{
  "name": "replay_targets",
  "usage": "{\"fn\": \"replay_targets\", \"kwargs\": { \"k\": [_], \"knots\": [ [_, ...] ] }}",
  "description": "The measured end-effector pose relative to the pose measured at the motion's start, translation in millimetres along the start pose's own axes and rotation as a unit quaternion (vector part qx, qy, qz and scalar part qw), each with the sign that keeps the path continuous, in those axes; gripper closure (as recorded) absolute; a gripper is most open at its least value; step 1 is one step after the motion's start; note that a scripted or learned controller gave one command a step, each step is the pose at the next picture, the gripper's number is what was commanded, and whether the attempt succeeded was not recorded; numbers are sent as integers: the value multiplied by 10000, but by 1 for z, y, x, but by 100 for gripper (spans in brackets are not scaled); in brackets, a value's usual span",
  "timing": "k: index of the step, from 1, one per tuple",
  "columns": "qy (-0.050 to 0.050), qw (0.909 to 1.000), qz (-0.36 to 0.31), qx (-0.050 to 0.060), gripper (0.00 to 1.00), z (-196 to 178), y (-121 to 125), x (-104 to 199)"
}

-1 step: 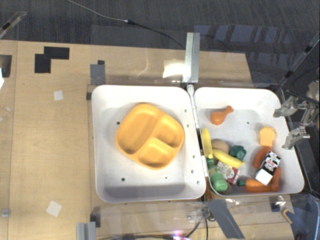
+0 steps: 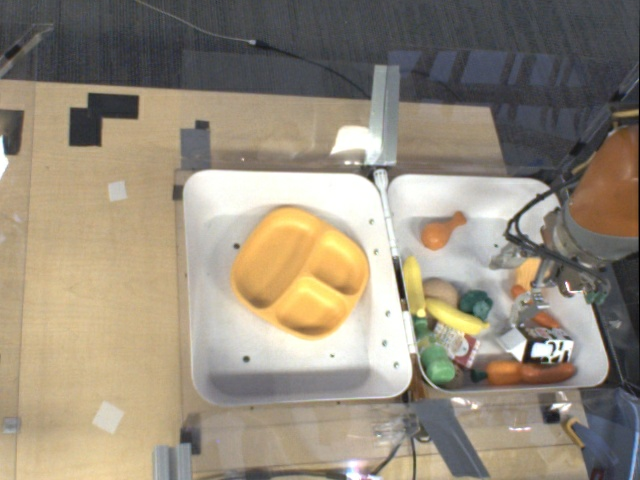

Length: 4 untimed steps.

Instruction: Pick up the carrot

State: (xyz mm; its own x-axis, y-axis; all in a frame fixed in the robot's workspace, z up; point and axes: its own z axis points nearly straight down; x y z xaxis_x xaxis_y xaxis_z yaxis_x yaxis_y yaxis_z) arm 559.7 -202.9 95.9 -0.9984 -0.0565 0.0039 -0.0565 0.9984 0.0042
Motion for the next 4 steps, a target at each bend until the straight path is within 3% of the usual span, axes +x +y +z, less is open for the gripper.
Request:
{"fn": "replay_targets", "kwargs": {
  "k": [1,2,3,4],
  "knots": [
    [-69,9960,892,26,0,8,0,-33],
    [-100,9963,857,31,100,-3,1,-37],
    [-59,9877,1561,12,100,-41,50,-36],
    [-54,9737,2280,15,100,-30,17,-94]
  ]
}}
